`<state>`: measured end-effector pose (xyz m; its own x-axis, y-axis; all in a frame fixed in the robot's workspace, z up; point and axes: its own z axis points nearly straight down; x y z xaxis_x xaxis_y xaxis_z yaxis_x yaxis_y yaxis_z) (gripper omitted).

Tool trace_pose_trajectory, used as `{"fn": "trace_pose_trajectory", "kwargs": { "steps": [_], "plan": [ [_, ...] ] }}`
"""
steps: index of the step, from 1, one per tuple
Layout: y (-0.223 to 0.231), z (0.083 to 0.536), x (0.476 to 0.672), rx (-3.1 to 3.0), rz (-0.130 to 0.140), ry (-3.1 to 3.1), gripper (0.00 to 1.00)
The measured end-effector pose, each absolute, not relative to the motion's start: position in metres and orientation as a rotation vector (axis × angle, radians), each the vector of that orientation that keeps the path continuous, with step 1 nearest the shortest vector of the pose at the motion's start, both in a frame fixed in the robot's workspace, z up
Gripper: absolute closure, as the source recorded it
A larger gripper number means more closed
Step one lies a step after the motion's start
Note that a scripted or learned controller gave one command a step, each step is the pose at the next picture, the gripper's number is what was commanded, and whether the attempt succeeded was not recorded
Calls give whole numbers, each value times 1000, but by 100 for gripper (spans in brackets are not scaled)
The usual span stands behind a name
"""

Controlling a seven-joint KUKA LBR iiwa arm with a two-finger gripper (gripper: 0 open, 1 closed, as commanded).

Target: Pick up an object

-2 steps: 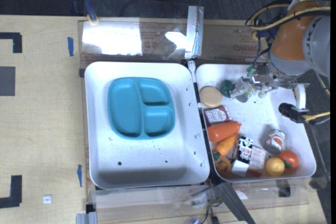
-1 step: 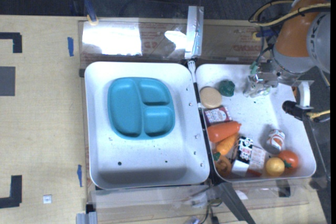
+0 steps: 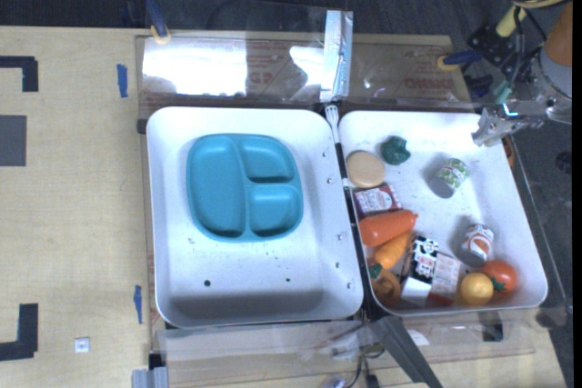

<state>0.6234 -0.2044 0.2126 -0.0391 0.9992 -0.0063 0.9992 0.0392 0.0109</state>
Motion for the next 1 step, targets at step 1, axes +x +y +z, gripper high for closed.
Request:
{"fn": "trace_pose_trajectory", "kwargs": {
  "steps": [1],
  "plan": [
    [-201, 207, 622, 2172, 1, 2266, 0]
  ]
}}
